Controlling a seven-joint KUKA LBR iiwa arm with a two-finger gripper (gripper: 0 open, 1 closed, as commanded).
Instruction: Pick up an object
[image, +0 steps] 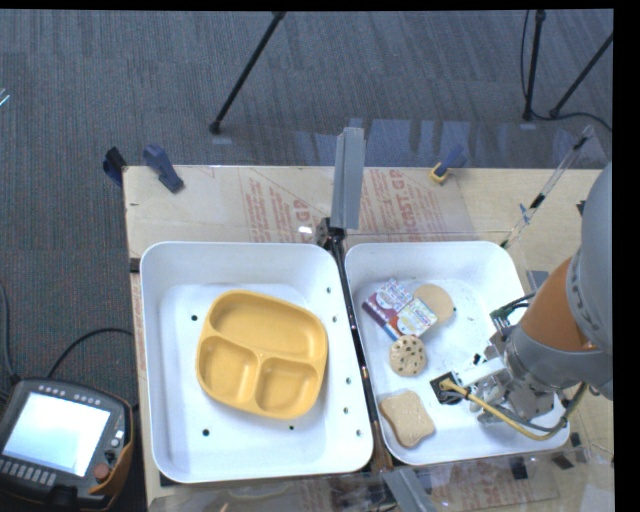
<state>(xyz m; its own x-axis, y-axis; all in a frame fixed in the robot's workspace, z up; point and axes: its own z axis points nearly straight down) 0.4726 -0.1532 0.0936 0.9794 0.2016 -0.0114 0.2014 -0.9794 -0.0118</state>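
**Down at the near right corner of the right bin: gripper's a blur of hardware**

Over on the right side of the bench, the arm (562, 318) comes in and gets cut off by the frame edge, so you mostly see the orange band and the grey wrist. The gripper (505, 400) sits low over the right bin (500, 262), near its front right corner. The tip is a jumble of pale metal against the white floor. Honestly I can't tell whether it's open or closed, or whether anything's in it.

Closest item is the toast slice (407, 418), lying flat at the bin's front left, to the gripper's left and clearly apart from it. A chocolate chip cookie (408, 355) lies just behind the toast, also apart from the gripper. Further back there's a crinkly snack packet (400, 308) with a round tan biscuit (436, 300) touching its right edge. The print on the packet is too small to read.

The left bin (170, 270) holds a yellow divided plate (262, 352), turned a bit askew.
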